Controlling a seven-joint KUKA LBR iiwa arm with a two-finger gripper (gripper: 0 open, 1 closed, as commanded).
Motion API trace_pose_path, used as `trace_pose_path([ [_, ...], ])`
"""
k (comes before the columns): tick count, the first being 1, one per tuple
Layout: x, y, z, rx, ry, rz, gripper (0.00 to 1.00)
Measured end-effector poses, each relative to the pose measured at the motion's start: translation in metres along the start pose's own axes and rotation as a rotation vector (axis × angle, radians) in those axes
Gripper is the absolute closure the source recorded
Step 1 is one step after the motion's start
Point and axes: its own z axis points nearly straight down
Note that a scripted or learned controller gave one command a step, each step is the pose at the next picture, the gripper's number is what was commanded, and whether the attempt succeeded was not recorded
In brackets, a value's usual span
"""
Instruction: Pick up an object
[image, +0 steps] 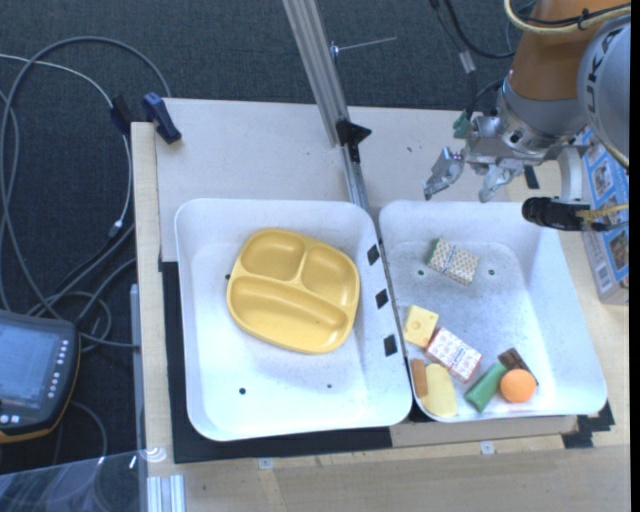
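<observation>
the pincer (468, 180) hangs above the far edge of the right bin (560, 300), its two fingers spread apart with nothing between them, so it is open and bare; the grey arm (560, 60) with its orange band rises behind it toward the upper right. everything that could be picked lies nearer the camera than the pincer. closest is a patterned box (452, 262), just below the pincer and slightly left of it, lying alone on the bin floor and well apart from the other pieces. farther below, toward the near wall of the bin, sits a cluster: a yellow cheese wedge (420, 326), a red-and-white patterned box (454, 352) touching or just beside it, a pale yellow piece (440, 392) with a tan stick (420, 378) against its left side, a green block (485, 387), an orange ball (517, 386) just right of the green block, and a brown piece (514, 361) just above the ball. none of these touches the pincer. to the pincer's lower left, in the left bin (200, 330), a yellow divided plate (293, 290) lies flat, well apart from it
</observation>
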Motion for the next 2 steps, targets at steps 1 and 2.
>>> trace_pose_path([
  [1,0.0,0.0,0.0,0.0,0.0,0.0,0.0],
  [2,0.003,-0.006,0.062,0.007,-0.001,0.001,0.0],
])
